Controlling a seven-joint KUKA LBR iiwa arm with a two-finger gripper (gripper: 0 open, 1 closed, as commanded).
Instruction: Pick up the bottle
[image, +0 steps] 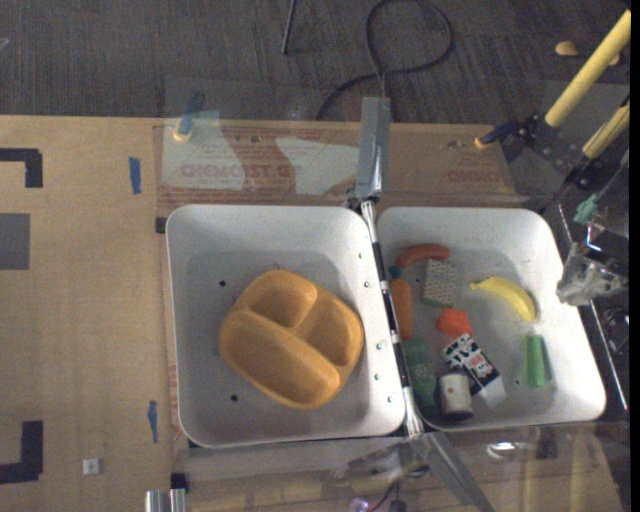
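Altogether one green bottle (537, 361), one banana (506, 296), one orange tray (291, 338), two bins (190, 300)

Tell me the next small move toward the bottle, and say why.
Probably carry the gripper left across the right bin toward its near left corner. It hangs at that bin's right rim, holding nothing I can see. The dark green bottle, if I read it rightly, lies on the far side against the left wall, beside a can.
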